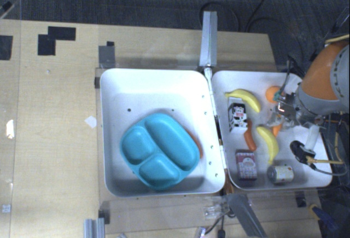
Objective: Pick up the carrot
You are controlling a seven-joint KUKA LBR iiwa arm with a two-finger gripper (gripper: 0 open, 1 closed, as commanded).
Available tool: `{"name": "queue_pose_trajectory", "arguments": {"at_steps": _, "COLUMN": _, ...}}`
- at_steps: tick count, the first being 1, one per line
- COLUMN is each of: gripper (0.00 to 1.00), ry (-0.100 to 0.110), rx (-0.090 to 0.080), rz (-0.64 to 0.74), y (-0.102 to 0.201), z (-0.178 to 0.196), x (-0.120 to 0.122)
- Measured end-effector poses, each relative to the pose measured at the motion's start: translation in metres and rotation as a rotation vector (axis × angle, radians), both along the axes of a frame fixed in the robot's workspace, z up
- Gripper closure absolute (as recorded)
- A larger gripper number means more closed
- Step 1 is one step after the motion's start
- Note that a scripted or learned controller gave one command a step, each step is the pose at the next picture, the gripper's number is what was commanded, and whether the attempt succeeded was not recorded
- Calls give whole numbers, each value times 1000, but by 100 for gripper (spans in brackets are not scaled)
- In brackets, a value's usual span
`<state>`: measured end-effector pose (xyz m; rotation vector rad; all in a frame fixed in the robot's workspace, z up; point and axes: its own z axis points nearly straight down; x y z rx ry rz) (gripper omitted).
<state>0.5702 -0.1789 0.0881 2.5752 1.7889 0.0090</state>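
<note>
Reaching: gripper (280,114) hovering over right bin (317,179)
Fingers: cannot tell
Carrot (249,138): lying at gripper's 8 o'clock, between bananas (268,144)
Tip: approaching from above, avoiding bananas

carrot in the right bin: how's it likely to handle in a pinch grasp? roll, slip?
The carrot looks small, tapered and smooth, so it may slip or twist between fingers. It is probably rigid and light. It lies close between a banana and a small box, so a nudge would likely roll it into them.
</note>
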Motion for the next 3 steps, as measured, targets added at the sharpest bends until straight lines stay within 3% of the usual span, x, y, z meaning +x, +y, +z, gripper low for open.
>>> {"name": "queue_pose_trajectory", "arguments": {"at_steps": 1, "gripper": 100, "ry": -2, "rx": 0, "rz": -64, "y": 27, "z": 0, "x": 5}}
{"name": "queue_pose_trajectory", "arguments": {"at_steps": 2, "gripper": 100, "ry": 4, "rx": 1, "rz": -83, "y": -4, "z": 39, "x": 8}}
{"name": "queue_pose_trajectory", "arguments": {"at_steps": 3, "gripper": 100, "ry": 3, "rx": 1, "rz": 68, "y": 51, "z": 122, "x": -14}}
